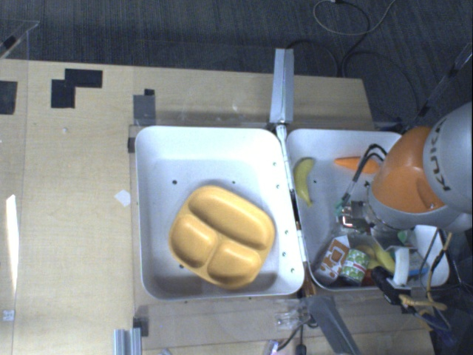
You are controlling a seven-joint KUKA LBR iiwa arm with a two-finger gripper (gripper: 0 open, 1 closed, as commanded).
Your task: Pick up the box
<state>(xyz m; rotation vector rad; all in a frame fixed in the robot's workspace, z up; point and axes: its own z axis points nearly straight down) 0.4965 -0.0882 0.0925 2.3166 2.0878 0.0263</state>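
Note:
The box [340, 262], a small brown and green printed carton, lies at the front edge of the right bin [325, 143]. My gripper [355, 223] hangs below the arm's orange band [403, 180], just above and behind the box. The arm's bulk hides the gripper's tip, so whether it touches the box cannot be told.
A yellow banana [304, 180] lies along the right bin's left wall, and an orange piece [347, 163] lies behind the arm. A second yellow item [383, 258] and a white object [425, 254] sit right of the box. A large yellow bread-shaped object [222, 234] rests in the left bin [155, 198].

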